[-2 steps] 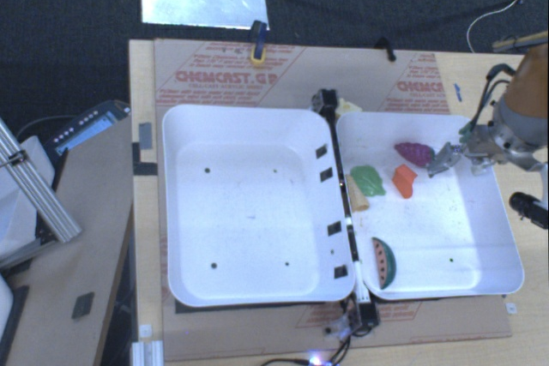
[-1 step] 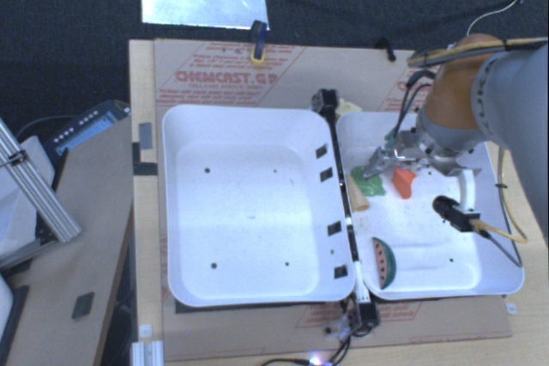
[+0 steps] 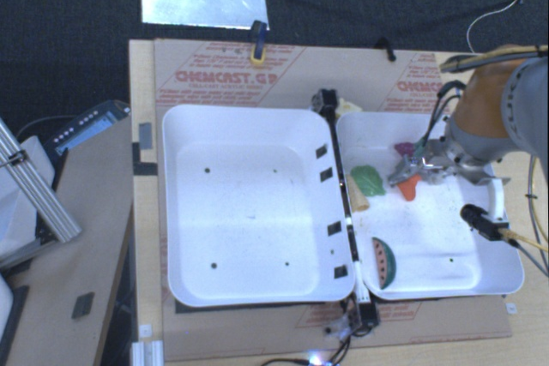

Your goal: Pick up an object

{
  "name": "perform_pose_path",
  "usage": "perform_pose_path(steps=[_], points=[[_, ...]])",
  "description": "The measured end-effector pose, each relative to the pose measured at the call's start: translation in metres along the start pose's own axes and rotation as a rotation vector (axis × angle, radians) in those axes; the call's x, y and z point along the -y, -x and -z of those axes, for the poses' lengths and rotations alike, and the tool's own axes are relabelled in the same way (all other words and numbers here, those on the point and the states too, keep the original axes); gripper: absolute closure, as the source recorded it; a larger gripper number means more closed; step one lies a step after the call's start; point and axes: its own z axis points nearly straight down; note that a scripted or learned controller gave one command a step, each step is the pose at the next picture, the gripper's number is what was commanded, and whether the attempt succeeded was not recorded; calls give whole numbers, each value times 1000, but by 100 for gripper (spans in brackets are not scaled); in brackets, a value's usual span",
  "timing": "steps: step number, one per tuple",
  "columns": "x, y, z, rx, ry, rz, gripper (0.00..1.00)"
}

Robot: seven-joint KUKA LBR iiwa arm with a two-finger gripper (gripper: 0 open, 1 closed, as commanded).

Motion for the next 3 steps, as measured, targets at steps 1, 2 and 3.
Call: perform_pose_path(steps=[1, 2, 3], points=[[-2, -3, 11, -1, 4, 4, 100], [-70, -68, 129, -1, 16, 14, 100], [-37, -145, 104, -4, -2, 11, 100]])
